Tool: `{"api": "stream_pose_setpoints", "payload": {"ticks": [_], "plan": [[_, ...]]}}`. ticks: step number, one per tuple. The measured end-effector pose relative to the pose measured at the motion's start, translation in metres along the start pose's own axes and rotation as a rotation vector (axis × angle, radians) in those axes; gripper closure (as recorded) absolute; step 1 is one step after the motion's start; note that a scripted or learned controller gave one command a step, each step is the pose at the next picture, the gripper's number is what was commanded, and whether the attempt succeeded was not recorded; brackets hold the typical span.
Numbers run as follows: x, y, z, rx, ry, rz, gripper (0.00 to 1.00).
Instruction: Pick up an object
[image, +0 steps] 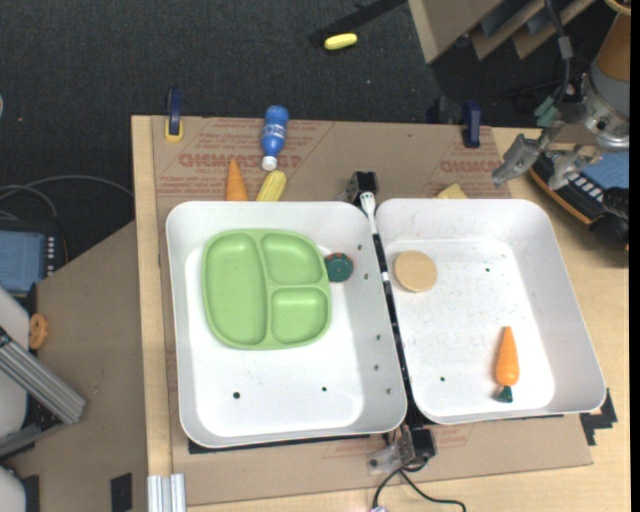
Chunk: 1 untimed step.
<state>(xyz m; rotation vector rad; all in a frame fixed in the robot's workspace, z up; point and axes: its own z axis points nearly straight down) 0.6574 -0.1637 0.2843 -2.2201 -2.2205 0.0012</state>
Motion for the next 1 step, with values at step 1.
{"api": "stream_pose_setpoints", "payload": {"ticks": [1], "plan": [[-0.0457, 0.0071, 0.1274, 0.008, 0.001, 0.003, 0.00]]}}
